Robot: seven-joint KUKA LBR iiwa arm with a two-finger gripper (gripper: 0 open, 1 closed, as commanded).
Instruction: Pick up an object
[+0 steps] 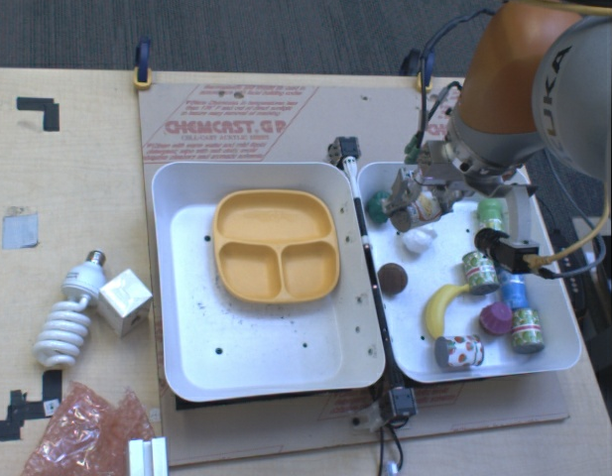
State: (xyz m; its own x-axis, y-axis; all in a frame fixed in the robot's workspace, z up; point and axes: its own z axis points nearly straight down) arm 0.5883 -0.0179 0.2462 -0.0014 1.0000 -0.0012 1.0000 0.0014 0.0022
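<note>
My gripper (422,203) hangs low over the back left part of the right bin (558,360). Its metal fingers point down toward a small white lump (418,239) and a green item (379,205) beside it. Further into that bin lie a brown ball (392,279), a yellow banana (441,306), a green bottle (491,214), several small cans (478,271) and a purple piece (496,317). I see nothing between the fingers.
The left bin (186,355) carries a yellow divided plate (277,244). Outside the bins on the left lie a spiral light bulb (67,310), a white cube (125,299) and a red mesh bag (82,431). The arm's big orange and grey body overhangs the right bin's rear.
</note>
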